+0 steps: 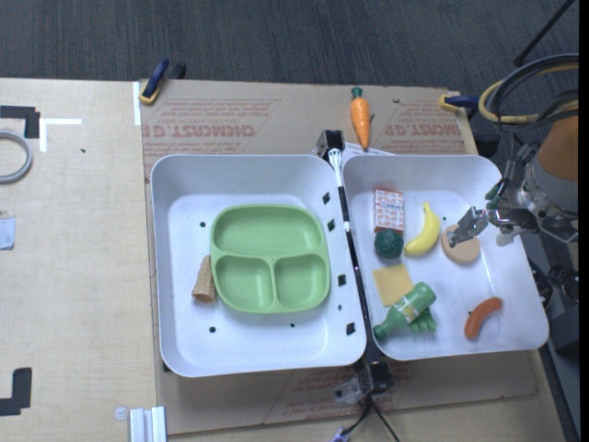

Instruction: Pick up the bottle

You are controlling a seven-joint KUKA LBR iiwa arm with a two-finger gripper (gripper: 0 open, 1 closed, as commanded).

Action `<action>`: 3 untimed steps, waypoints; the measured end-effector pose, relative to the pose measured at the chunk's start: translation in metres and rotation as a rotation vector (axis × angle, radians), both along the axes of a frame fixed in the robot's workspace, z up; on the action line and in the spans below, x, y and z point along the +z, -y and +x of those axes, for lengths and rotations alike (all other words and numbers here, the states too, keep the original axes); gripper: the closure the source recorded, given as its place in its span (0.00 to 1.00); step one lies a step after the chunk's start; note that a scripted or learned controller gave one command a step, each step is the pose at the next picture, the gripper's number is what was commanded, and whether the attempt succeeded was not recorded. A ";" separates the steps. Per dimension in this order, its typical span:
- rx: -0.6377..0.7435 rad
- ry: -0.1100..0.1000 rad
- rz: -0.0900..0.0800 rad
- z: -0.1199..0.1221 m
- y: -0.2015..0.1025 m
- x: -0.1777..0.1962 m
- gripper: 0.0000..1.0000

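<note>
So the green bottle (406,312) lies tipped over in the right bin's (515,339) near-left corner, long axis slanting near-left to far-right. The gripper (467,226), fingers spread and empty, hangs far-right of it.

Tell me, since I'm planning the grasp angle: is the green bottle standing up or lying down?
Lying down. The green bottle rests on its side in the right bin, its neck pointing toward the lower left, near the divider.

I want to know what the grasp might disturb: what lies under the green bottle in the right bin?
The green bottle lies on its side on the right bin floor, its body overlapping the lower corner of a yellow cheese slice. Anything else beneath it is covered.
</note>
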State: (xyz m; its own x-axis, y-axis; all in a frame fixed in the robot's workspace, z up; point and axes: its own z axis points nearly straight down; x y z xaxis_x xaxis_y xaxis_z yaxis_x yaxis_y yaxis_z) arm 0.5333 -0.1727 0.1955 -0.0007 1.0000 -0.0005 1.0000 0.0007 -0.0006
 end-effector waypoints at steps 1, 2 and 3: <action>0.000 0.001 -0.001 0.000 0.000 0.010 1.00; 0.001 -0.001 0.000 -0.044 -0.110 0.012 1.00; -0.230 -0.003 0.000 -0.056 -0.221 -0.004 1.00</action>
State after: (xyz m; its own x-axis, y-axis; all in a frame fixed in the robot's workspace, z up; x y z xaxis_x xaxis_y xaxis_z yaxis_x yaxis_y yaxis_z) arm 0.4777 0.0487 0.1917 0.2269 0.9739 -0.0012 0.9739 -0.2269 -0.0032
